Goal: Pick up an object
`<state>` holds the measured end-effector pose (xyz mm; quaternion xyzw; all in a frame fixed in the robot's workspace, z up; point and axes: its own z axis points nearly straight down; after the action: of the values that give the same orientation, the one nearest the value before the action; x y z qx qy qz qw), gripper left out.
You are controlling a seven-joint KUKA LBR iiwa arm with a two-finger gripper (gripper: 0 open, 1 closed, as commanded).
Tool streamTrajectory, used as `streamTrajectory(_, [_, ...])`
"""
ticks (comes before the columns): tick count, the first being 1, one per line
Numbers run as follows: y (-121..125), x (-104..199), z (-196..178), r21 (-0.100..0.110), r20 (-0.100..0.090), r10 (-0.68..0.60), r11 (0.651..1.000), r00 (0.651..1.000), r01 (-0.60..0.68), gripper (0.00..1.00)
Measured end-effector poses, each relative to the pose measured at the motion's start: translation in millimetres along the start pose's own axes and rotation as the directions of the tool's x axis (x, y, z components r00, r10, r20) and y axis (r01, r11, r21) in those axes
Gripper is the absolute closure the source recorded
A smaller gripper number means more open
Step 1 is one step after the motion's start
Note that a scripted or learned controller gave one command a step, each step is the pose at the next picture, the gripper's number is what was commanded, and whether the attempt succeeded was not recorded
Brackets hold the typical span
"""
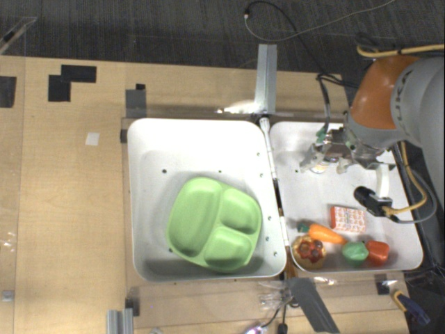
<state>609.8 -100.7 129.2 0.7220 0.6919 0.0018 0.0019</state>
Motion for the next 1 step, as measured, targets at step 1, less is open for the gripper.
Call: streamTrajectory(1, [60.5, -21.8, 42.1, -0.003, 0.002, -0.123, 0.992, 0.992, 0.123, 0.00])
